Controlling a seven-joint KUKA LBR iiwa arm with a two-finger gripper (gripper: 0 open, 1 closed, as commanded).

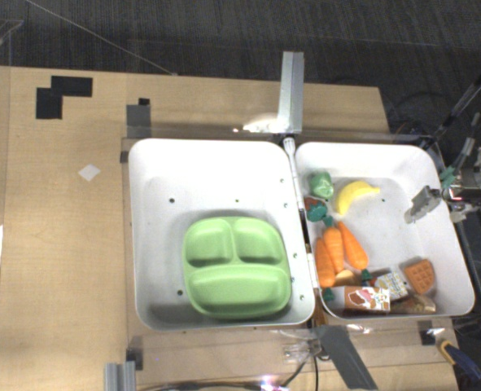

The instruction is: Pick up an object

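The right bin point(435, 168) holds several toy foods. A yellow banana point(356, 195) lies near its back, with a green vegetable point(321, 186) to its left. Two orange carrots point(338, 253) lie by the bin's left wall. A brown carton point(372, 297) and a waffle-like biscuit point(420, 276) rest at the front. My gripper point(424, 204) hangs at the bin's right side, to the right of the banana and apart from it. Nothing shows in its grasp.
The left bin point(155, 186) carries a green divided plate point(236, 265) in its front half. A metal post point(292, 92) stands behind the wall between the bins. The wooden bench point(53, 243) stretches to the left.
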